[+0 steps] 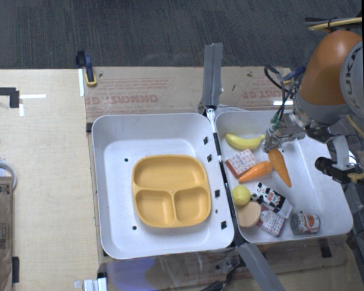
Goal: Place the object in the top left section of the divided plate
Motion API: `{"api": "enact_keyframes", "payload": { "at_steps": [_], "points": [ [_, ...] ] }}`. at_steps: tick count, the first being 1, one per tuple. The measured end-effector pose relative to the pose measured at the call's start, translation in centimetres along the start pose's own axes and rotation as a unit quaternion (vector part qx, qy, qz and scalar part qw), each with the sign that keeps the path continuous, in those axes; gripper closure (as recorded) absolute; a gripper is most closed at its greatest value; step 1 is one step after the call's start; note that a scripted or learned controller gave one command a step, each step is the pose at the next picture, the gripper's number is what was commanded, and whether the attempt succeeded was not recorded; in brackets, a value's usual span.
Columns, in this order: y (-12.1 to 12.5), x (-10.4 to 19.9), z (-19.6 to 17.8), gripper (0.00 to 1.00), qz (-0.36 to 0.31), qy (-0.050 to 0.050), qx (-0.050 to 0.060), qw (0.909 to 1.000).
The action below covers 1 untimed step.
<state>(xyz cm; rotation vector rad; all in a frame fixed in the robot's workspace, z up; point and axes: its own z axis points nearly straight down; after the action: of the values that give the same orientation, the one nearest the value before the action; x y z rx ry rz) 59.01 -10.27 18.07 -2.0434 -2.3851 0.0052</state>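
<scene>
Near edge of the right bin (334, 229): a small can (305, 223) lying on its side, a printed packet (272, 223), a round tan piece (250, 215), a yellow lemon (241, 195), and a black-and-white carton (268, 197).

Mid bin: one carrot (254, 171) lies flat, pointing left toward a red-and-white packet (240, 164). A second carrot (280, 166) hangs tip-down directly under my gripper (274, 143), its top end at my fingertips. I judge that I have closed on this carrot, though the contact point is small in the picture and I cannot be fully sure of the grip.

Far side: a banana (243, 140) lies just left of my gripper.

Left bin (106, 192): the yellow divided plate (171, 190) sits in the middle, with one wide section on its far side and two smaller ones near.

Step in hand, as I judge it: pick made, transfer not yet begun. Next move calls for lifting clear of the bin wall, carrying left over the divider, and lowering over the far-left part of the plate before releasing. Risk: the carrot hangs long and may swing or slip.
</scene>
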Motion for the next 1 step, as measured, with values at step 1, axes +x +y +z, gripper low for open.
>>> {"api": "enact_keyframes", "payload": {
  "at_steps": [1],
  "points": [
    [3.33, 5.21, -1.08, 1.00, -0.085, 0.000, -0.002, 0.9964]
  ]
}}
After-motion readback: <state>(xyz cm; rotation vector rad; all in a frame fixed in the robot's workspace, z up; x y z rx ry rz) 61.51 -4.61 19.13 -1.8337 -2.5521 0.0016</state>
